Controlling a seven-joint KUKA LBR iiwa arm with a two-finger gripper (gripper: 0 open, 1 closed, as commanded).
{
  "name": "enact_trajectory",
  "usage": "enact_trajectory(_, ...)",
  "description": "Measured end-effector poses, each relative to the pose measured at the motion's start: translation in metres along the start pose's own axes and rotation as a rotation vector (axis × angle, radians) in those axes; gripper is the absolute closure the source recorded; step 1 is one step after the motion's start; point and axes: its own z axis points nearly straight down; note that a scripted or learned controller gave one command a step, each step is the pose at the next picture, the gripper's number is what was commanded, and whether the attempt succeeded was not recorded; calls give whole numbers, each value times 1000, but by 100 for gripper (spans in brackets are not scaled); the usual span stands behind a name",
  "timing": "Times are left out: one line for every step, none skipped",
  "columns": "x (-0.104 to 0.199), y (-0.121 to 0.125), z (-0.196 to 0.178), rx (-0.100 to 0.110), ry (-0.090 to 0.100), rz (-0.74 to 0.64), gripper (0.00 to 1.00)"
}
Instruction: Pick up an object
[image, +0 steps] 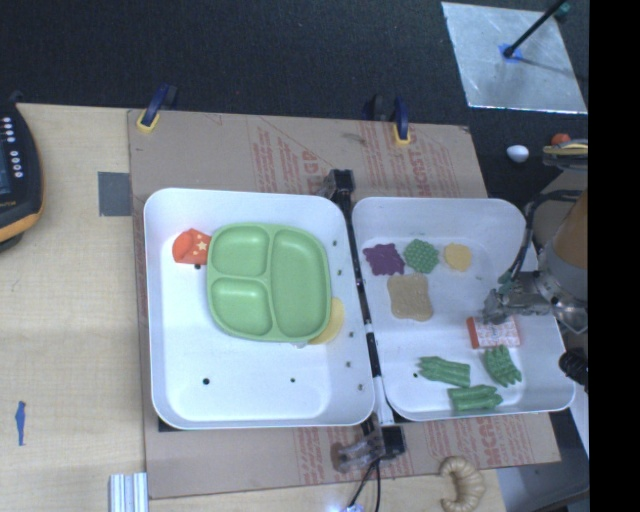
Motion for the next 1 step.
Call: enact_trajectory(0,0,1,1,0,0,0)
